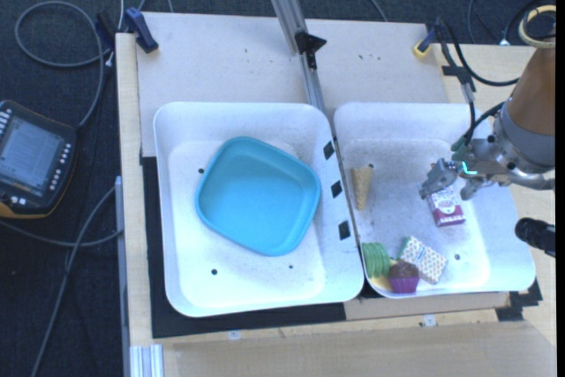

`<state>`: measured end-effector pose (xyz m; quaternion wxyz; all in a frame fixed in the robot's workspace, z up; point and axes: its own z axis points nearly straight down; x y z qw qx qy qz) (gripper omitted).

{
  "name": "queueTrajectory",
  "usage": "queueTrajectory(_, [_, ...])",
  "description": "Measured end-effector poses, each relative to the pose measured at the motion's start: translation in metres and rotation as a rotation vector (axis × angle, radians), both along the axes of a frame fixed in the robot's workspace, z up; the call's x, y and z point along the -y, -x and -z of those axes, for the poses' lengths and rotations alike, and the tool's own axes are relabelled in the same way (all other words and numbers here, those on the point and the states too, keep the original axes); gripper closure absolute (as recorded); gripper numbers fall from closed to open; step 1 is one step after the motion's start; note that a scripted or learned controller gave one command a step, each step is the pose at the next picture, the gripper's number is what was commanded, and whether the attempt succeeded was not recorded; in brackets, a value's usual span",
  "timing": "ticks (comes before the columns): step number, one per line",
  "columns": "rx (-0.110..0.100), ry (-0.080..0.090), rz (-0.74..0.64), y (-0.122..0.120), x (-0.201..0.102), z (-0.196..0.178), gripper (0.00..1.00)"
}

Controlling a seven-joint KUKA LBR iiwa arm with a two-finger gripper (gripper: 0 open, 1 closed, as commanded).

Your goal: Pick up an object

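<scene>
Far left: a black handheld control pendant with a grey screen (33, 156) lies off the table, among loose cables.
Table: a pale beige table (229, 57) carries two shallow white bins side by side.
Left bin: the white left bin (177, 216) holds a light-blue, rounded-square plastic plate (258, 194), lying flat near the middle.
Right bin: the white right bin (388, 124) holds the loose objects.
Cone: a small tan cone-shaped piece (362, 184) lies near the right bin's left wall, well apart from the arm.
Front cluster: a green ribbed toy (377, 258), a purple cup-shaped toy (404, 277) and a white checked packet (426, 260) lie close together at the near edge.
Target object: a small red-and-white carton (448, 211) lies in the right half of the right bin, just below the gripper.
Gripper: the grey two-finger gripper (439, 179) sits low over the bin, just above the carton; whether it is spread or pressed together cannot be told here, and nothing is seen between its tips.
Arm: the grey arm with an orange band (534, 106) reaches in from the right.
Step in hand: judged to be the approach, with no object yet lifted.
Next move: likely calls for centring on the carton, closing firmly, then rising straight up.
</scene>
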<state>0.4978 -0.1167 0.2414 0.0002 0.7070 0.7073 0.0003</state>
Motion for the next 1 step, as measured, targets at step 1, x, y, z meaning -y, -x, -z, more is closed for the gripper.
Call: queueTrajectory(1, [0.000,0.000,0.000,0.0000,0.0000,0.0001,0.00])
